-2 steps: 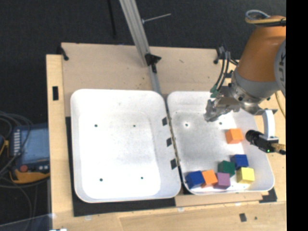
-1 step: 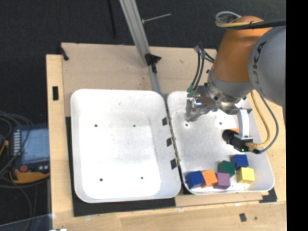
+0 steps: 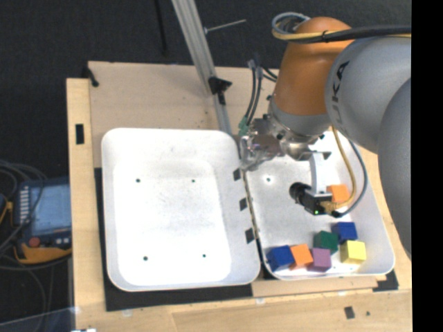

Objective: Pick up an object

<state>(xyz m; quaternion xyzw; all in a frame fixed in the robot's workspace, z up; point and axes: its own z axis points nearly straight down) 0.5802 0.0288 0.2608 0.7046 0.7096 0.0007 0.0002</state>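
A pale wooden bench (image 3: 159,95) on dark floor (image 3: 41,33) bears a left bin (image 3: 166,206) and a right bin (image 3: 277,206). Colored blocks (image 3: 322,258) cluster at the right bin's near edge. The gripper (image 3: 255,149) hangs over its far-left corner, grip too blurred to judge.

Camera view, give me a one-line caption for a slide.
Robot arm reaching over the right bin, with coloured blocks grouped along its near edge.

The pale wooden worktop (image 3: 82,185) carries two white bins side by side. The first bin (image 3: 173,206) lies left of the pincer (image 3: 250,152), and the second bin (image 3: 277,216) lies under it and to its right.
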